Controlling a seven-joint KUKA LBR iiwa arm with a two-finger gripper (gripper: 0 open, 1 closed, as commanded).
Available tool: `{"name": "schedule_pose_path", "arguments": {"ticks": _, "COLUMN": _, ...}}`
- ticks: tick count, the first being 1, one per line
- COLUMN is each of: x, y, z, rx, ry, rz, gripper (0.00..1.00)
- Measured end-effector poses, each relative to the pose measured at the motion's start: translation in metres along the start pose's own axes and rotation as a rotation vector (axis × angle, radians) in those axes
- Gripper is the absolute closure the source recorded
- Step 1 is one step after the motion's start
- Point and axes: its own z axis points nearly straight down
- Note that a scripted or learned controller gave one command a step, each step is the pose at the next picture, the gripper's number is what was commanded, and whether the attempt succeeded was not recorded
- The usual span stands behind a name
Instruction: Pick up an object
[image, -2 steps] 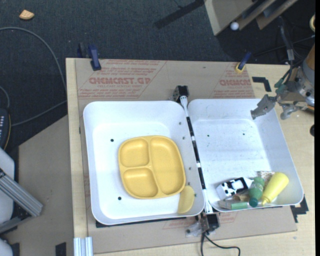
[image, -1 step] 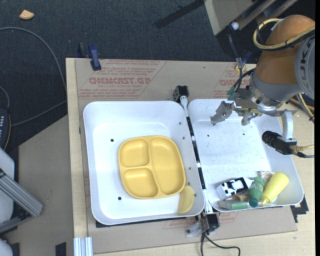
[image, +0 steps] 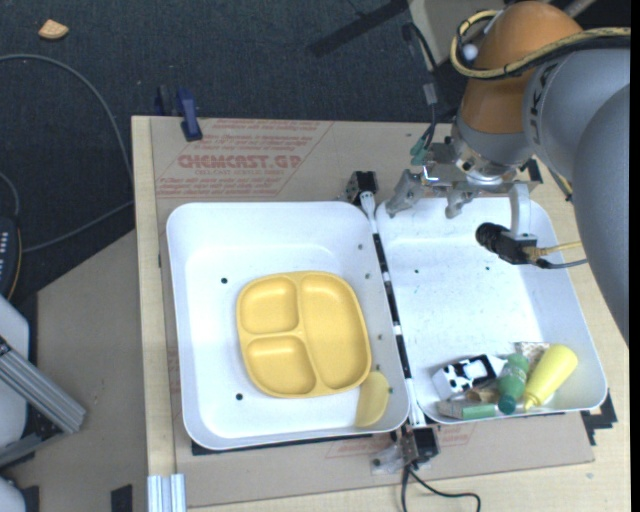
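The gripper (image: 432, 196) hangs over the far end of the right bin (image: 470, 300), fingers spread apart with nothing between them, so by my reckoning the pick hasn't started. The candidates sit well away, huddled in that bin's near corner: a yellow bottle (image: 552, 374), a green bottle (image: 511, 384), a black-and-white toy (image: 468, 373). A yellow divided plate (image: 302, 333) lies in the left bin (image: 200, 300); choosing, descending and grasping all remain.

A robotics lab: a grey and orange industrial arm (image: 545, 90) reaches over a plywood desk (image: 150, 300) bearing two white bins (image: 190, 330), with loose cables (image: 90, 90) trailing across dark carpet (image: 80, 150) and aluminium framing (image: 35, 390) beside it.
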Motion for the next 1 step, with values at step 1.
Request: {"name": "schedule_pose_path", "arguments": {"ticks": 1, "x": 0.0000, "y": 0.0009, "z": -0.0109, "rx": -0.004, "ry": -0.002, "rz": -0.001, "gripper": 1.00}}
